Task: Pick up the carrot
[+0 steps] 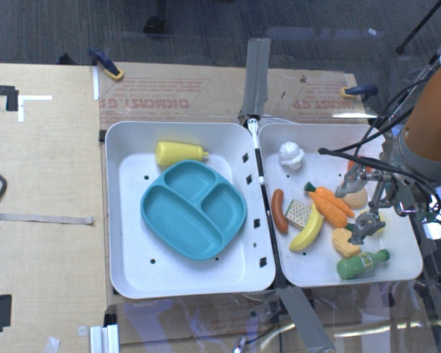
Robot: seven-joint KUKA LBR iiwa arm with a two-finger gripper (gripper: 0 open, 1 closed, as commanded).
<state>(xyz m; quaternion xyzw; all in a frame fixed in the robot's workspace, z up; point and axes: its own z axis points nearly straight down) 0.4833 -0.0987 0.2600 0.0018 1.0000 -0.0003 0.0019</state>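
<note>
The carrot [331, 204] lies in the middle of the right bin [309, 274], tilted, with its green top pointing toward the far left corner. We see the gripper [357, 208] just beside it, toward the bin's right edge. Its two fingers are spread apart and nothing is between them; one finger tip is right by the carrot's side. A banana [307, 231] touches the carrot's near side, next to a sausage [279, 210]. A green bottle [362, 263] lies by the near right corner. The left bin [121, 271] carries a blue plate [194, 209] and a yellow bottle [179, 153].
</note>
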